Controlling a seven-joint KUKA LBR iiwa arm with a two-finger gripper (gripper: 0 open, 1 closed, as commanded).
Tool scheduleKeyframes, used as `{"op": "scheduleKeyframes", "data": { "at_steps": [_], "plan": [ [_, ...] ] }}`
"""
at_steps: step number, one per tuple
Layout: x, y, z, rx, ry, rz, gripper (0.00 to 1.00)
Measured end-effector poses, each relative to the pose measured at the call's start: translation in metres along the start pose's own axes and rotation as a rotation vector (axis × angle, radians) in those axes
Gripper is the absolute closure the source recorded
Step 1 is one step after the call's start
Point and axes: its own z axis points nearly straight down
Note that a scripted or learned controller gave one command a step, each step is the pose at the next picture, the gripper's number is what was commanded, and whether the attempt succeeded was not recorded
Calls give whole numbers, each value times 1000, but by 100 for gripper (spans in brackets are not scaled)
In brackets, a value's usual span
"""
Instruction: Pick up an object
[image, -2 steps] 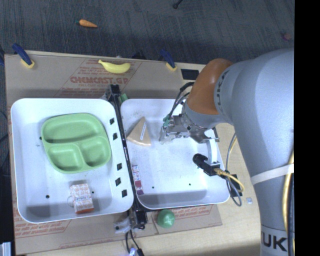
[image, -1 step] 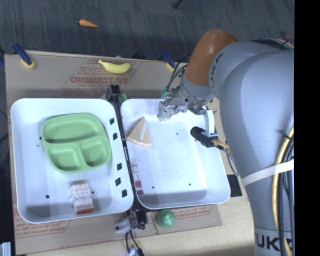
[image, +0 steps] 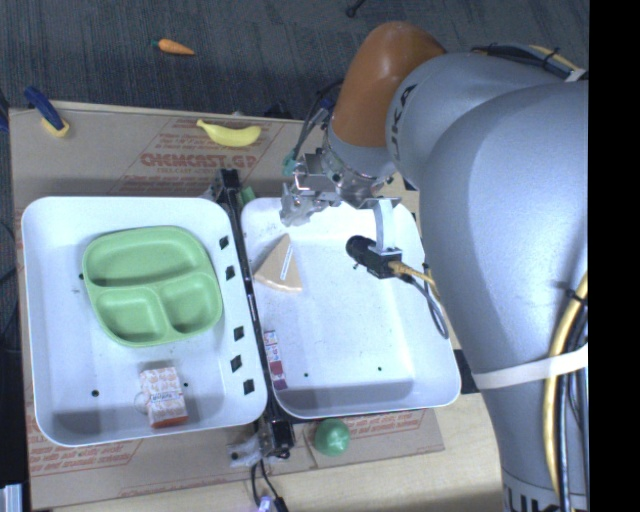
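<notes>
Wedge (image: 278, 268), tan and flat, is the likeliest target: it lies in the right bin (image: 350, 390), near that bin's far left corner and close to the wall it shares with the left bin (image: 50, 300). It rests on the bin floor with nothing gripping it. The gripper (image: 299, 205) hangs just beyond the wedge's pointed end, over the same corner. From this angle I cannot tell whether it is clenched or released, and nothing shows in its grasp.

The left bin holds a green tray (image: 150, 282) and, nearer the camera, a small packet (image: 162, 394), both well apart from the gripper. Outside the bins, a banana (image: 230, 131) lies on the surface beyond them and a green ball (image: 332, 436) sits at the near edge.

By my reading the task is at the approach stage. The arm is placed near a candidate, but the descent, the grip and the lift all remain.
</notes>
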Motion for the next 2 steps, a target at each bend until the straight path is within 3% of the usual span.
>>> {"op": "scheduleKeyframes", "data": {
  "at_steps": [1,2],
  "plan": [
    [-2,-1,1,2,-2,1,0],
    [-108,-3,102,5,-3,5,0]
  ]
}}
